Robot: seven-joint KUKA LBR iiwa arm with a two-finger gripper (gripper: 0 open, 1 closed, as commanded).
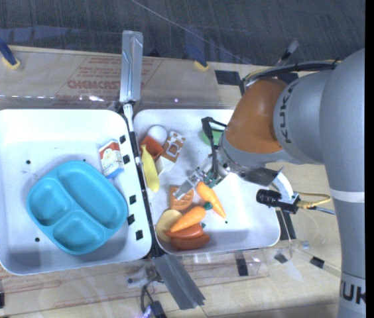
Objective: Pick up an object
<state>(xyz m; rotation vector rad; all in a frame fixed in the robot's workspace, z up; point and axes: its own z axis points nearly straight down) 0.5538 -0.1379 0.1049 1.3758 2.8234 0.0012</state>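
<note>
Carrot (211,199) beside end effector (200,177)

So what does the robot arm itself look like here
The arm is thick, rounded and grey, with a glossy orange band above the wrist and dark KUKA lettering beside it. Black cables run over the top. The gripper is small and metallic.

L bin (1,177) | blue divided tray (75,205) w/ small red-white carton (111,158) just beside | clear sheet behind bins (74,78)

White bins (14,244) hold a blue tray (75,206), yellow banana (150,169) and orange carrots (211,199).
</note>
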